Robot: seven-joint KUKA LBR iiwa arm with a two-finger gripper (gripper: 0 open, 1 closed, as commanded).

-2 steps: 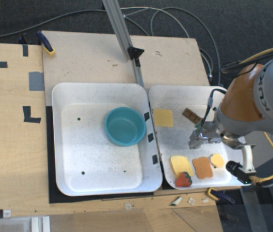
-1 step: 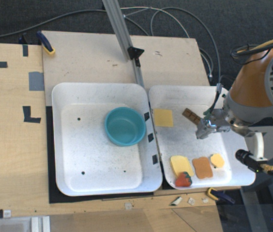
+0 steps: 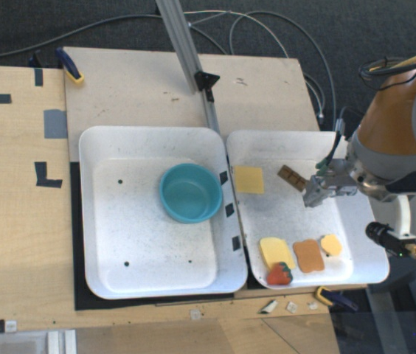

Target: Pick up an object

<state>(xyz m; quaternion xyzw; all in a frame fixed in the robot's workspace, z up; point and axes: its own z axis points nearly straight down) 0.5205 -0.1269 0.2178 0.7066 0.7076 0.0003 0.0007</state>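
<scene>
Camera view has the gripper (image 3: pixel 319 191) right of centre, over the right bin (image 3: pixel 355 271) — jaws I cannot tell. The brown block (image 3: pixel 292 176) lies just upper-left; drop squarely over it — straddle before closing.

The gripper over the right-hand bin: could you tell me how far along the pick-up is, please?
Nothing looks picked up yet. The gripper hovers in the right bin, close beside the brown piece, with nothing visibly between its fingers. The yellow square, strawberry and orange slab lie in that bin, the blue bowl in the left. The grasp and lift remain.
</scene>
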